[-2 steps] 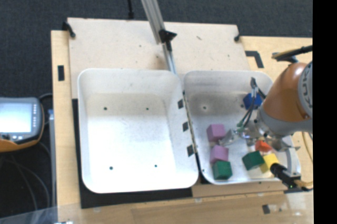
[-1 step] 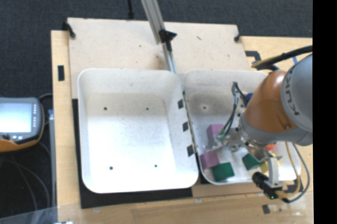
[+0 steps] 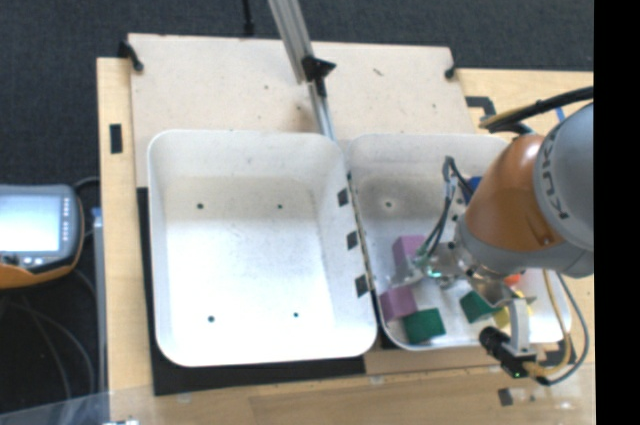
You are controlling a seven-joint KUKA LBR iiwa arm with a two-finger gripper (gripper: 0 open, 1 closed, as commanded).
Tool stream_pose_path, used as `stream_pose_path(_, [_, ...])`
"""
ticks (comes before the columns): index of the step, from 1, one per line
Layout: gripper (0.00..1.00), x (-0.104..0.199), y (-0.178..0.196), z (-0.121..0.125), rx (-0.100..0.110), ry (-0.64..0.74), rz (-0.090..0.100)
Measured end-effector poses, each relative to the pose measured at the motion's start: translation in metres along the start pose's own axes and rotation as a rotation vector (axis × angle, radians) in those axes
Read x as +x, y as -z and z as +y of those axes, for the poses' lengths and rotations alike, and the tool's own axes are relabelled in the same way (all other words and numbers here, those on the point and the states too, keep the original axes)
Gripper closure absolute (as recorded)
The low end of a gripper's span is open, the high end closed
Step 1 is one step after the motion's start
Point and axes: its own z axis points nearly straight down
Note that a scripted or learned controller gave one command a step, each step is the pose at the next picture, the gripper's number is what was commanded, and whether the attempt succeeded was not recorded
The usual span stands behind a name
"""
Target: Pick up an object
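My position: low over the right bin (image 3: 400, 158), wrist covering its middle.
End effector (image 3: 447, 270): cannot tell its state; my own arm hides it.
Objects: purple blocks (image 3: 405, 253) and green blocks (image 3: 424, 323) lie in that bin.
Progress: nothing visibly lifted; grasp and raise remain, I judge.
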Motion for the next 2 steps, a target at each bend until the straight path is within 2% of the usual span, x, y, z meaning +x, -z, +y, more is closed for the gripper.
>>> stream_pose_path(1, [0.0, 0.022, -0.003, 0.084, 0.012, 0.014, 0.003])
stream_pose_path(2, [0.0, 0.017, 0.301, 0.097, 0.009, 0.011, 0.003])
